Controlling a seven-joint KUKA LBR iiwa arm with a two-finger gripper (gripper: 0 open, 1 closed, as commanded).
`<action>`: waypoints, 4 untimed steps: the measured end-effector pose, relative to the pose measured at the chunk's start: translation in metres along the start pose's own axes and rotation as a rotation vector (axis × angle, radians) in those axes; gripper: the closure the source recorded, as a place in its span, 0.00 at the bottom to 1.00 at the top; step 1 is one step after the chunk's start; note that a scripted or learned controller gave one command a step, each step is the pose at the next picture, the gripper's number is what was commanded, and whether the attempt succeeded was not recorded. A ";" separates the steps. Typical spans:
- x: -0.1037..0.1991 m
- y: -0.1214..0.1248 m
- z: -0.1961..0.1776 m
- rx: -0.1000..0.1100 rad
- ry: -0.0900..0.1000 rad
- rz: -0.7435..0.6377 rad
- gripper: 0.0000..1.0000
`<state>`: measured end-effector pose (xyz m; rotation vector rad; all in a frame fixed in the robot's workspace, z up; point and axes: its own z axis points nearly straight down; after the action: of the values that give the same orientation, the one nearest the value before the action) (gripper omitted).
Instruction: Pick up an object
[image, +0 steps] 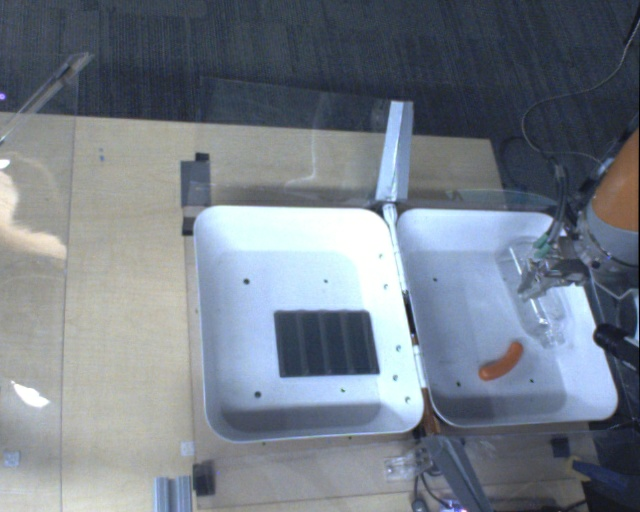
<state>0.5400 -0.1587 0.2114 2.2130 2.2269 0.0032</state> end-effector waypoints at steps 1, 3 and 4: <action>0.001 -0.004 -0.126 -0.006 -0.003 -0.060 0.00; 0.002 -0.002 -0.137 -0.013 -0.004 -0.067 0.00; 0.005 -0.024 -0.012 -0.001 -0.001 -0.157 0.00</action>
<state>0.5161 -0.1535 0.2234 2.0307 2.3921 0.0029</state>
